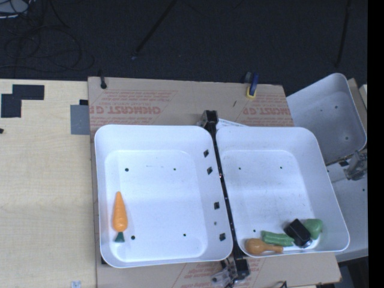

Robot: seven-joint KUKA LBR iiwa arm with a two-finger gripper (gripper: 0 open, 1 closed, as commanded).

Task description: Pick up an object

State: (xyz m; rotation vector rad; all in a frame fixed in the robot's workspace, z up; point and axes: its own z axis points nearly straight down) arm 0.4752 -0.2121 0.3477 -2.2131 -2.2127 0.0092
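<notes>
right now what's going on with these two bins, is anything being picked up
Nothing is being handled at this moment. The left bin holds an orange carrot toy lying near its left wall. The right bin has a small cluster in its near right corner: a black block resting against a green piece, a green pod-like toy and an orange-tan toy. All the items lie on the bin floors, so the pick has not happened yet.

Black block (298, 232) in the right bin (324, 179) overlaps the green toy (287, 237), hiding its middle, the orange piece (261, 246) beside them is too small to identify, and the clamp (231, 273) under the bins' seam is cut off by the bottom edge.
</notes>
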